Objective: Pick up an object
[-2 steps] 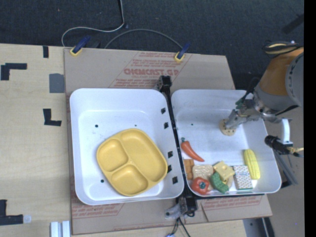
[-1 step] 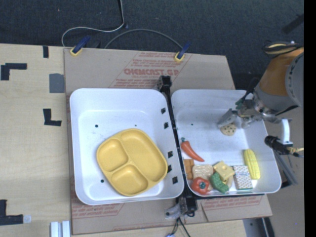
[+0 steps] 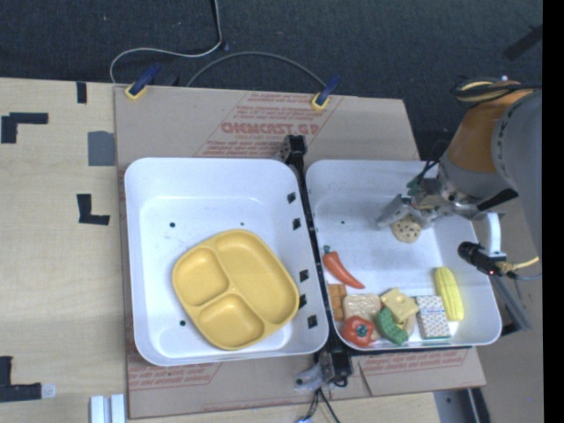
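Gripper (image 3: 407, 211) is hovering in the right white bin (image 3: 352, 183), right over a small round tan cookie-like toy (image 3: 405, 230); can't tell its state or if it's touching. Toy's prob. light, stiff, flat w/ slick faces; better taken across the rim.

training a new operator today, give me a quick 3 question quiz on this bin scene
1. True or false: the yellow divided plate lies in the left bin.
2. Which item lies nearest the gripper? A) corn cob B) round cookie C) tomato
3. Fill in: the orange chili pepper lies in the right bin, close to its ___ wall.

Key: 1 true; 2 B; 3 left.
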`<action>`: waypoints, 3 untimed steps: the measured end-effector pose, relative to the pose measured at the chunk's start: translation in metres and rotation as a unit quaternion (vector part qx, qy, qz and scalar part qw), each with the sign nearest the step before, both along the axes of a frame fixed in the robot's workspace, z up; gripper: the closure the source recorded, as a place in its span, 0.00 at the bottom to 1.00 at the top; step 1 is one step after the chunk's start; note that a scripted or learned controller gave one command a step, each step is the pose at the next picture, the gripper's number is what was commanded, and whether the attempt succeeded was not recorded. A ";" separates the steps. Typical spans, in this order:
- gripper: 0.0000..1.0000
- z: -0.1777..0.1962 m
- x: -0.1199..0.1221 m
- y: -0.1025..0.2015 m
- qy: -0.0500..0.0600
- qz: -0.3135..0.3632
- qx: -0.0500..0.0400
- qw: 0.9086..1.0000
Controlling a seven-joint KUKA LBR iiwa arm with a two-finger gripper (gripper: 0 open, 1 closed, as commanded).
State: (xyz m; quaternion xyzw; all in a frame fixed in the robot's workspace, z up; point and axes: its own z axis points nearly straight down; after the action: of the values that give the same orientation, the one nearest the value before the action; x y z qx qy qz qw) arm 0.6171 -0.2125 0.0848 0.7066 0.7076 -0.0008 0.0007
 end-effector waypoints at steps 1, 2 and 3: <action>0.00 0.161 0.013 -0.013 -0.009 0.000 -0.003 1.000; 0.00 0.059 -0.018 -0.011 0.006 -0.001 0.002 1.000; 0.00 0.000 -0.009 0.000 -0.001 0.000 0.000 1.000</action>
State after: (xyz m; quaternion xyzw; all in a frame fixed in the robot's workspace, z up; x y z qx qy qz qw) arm 0.6085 -0.2128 0.0847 0.7068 0.7074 -0.0005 0.0016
